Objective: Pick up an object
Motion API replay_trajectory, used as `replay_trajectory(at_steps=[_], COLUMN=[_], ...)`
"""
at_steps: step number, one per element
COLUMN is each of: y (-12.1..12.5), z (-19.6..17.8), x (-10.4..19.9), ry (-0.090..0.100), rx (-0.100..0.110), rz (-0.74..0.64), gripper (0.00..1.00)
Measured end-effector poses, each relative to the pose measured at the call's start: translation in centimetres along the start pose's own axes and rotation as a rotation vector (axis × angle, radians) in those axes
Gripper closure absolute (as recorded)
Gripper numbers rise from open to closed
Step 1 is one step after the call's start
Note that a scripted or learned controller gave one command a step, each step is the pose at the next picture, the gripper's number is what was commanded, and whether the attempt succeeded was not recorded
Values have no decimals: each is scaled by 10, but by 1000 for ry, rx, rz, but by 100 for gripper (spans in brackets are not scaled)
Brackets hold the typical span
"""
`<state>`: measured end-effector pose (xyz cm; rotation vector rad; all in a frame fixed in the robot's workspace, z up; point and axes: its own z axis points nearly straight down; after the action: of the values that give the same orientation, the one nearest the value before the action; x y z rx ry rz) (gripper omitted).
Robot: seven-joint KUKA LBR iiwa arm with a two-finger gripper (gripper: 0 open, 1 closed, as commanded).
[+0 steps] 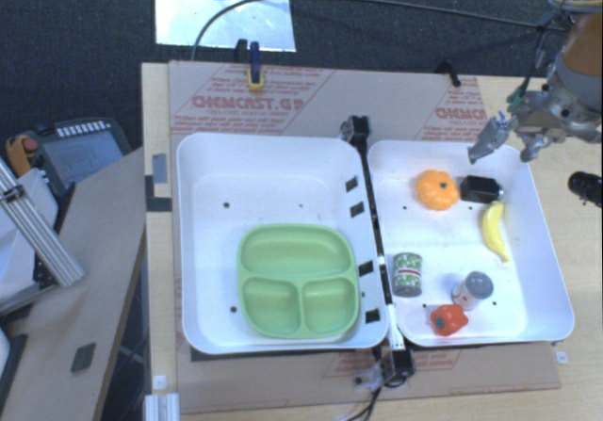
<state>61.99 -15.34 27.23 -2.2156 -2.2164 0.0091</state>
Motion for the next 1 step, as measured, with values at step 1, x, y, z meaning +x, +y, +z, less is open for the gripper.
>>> replay_trajectory(at_steps=[1], y=[2], z=[-7], x=[0], ry=[-2], rx=[-11], rz=[-2], gripper=[0])
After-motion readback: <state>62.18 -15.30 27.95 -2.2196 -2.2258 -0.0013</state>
